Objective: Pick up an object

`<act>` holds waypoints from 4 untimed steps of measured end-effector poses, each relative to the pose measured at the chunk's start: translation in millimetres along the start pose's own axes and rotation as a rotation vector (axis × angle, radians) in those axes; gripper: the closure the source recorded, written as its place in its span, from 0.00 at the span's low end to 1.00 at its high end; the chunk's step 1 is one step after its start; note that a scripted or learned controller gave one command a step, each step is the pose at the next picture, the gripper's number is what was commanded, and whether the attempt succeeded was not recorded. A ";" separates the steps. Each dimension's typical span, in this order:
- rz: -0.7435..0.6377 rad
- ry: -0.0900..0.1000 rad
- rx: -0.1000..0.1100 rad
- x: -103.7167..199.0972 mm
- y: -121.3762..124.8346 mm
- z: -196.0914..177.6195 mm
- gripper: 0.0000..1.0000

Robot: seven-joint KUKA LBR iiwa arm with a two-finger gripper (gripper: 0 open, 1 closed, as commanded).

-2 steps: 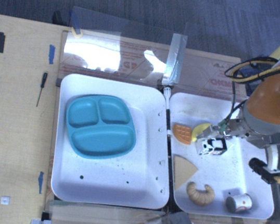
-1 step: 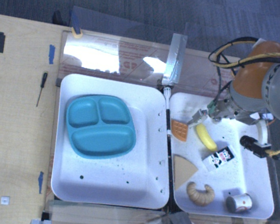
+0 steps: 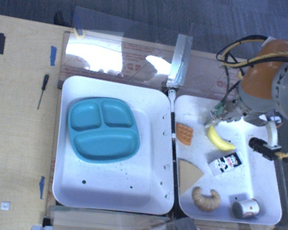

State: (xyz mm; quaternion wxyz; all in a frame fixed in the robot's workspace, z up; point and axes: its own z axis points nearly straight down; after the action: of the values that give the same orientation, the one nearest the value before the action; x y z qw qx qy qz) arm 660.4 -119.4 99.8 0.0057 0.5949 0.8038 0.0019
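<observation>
The right bin (image 3: 264,179) holds several small objects. A yellow banana (image 3: 220,140) lies near its upper middle. My gripper (image 3: 220,114) hangs just above the banana's upper end, under the orange wrist band (image 3: 265,66). Nothing shows as held by it. An orange waffle piece (image 3: 184,134) lies at the bin's left wall. A black-and-white box (image 3: 226,162) sits below the banana. A tan wedge (image 3: 189,173), a brown croissant (image 3: 205,198) and a silver can (image 3: 246,208) lie along the near side.
The left bin (image 3: 144,182) holds a blue divided plate (image 3: 104,128). A raised ridge (image 3: 173,143) separates the two bins. Yellow and black cables (image 3: 241,46) loop over the arm at the upper right. A clear plastic panel (image 3: 120,56) stands behind the bins.
</observation>
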 end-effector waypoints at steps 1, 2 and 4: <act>0.082 0.005 -0.001 70.8 32.4 -90.8 1.00; 0.027 0.006 0.015 0.3 -22.7 -41.7 1.00; -0.172 -0.001 -0.005 -32.2 -40.8 6.1 0.00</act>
State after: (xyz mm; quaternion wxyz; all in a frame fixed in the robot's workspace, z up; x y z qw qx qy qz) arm 630.9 -162.1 93.5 0.0078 0.5235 0.8520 0.0028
